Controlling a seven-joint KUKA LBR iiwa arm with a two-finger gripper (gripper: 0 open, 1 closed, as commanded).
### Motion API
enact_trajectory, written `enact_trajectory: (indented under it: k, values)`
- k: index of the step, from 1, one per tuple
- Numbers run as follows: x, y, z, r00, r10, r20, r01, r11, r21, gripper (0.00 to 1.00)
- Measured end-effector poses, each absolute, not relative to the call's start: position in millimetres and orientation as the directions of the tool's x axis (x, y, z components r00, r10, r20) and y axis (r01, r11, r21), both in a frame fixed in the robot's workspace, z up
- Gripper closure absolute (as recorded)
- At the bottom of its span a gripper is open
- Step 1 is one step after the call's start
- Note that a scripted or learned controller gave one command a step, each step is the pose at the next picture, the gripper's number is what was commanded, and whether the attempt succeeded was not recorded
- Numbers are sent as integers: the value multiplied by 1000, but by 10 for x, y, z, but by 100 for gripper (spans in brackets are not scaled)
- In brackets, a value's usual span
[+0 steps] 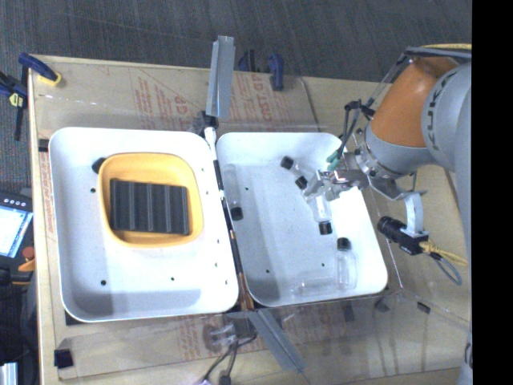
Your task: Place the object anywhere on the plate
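One clear vial (345, 265), near pincer (323, 189) (seemingly apart), right bin (264, 239).

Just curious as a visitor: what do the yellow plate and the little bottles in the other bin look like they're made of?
The plate looks like matte yellow plastic with a dark ribbed insert. The bottles seem clear plastic or glass with black caps: the white bin shows through them.

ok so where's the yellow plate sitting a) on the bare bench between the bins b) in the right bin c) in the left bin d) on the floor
c, the yellow plate lies inside the left bin, while the gripper is over the right bin.
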State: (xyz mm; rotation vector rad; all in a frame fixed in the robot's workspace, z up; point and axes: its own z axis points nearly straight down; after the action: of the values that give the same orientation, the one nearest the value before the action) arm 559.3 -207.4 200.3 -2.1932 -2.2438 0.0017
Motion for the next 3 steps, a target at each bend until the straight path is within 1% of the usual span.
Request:
enact_trajectory:
  k: [1, 2, 3]
  values:
    - [5699, -1460, 2099, -219, 976, 3, 976, 219, -6, 100]
    - [6065, -1141, 2209, -305, 952, 1, 952, 305, -1, 100]
    - [6029, -574, 2041, -434, 901, 2, 901, 434, -3, 100]
